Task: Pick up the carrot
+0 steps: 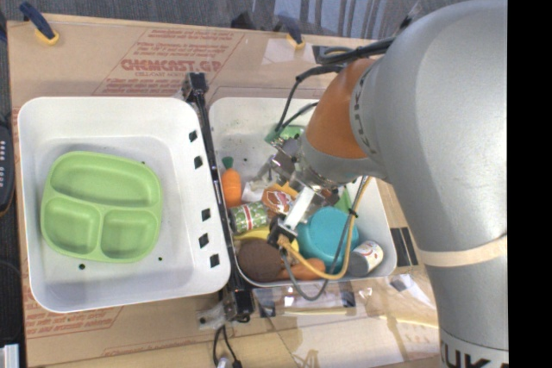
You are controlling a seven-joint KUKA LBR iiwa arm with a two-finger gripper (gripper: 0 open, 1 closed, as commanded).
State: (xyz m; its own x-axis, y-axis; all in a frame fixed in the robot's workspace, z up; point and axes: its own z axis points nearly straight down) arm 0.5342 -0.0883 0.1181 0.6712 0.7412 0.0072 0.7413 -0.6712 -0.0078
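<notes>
The carrot [231,187], orange with a small green top, lies against the left wall of the right bin [250,118], pointing toward the front. My gripper [276,175] hangs low over the middle of that bin, just right of the carrot, above the pile of toys. The wrist and the large grey arm cover much of the bin's right half. Nothing can be seen held by the gripper.
Packed around the gripper are a small labelled can [250,215], a yellow banana [255,233], a brown rounded item [259,259], a teal cup [328,237], a red-and-white ball [369,254] and a green packet [289,134]. The left bin [52,121] holds a green divided plate [102,207].
</notes>
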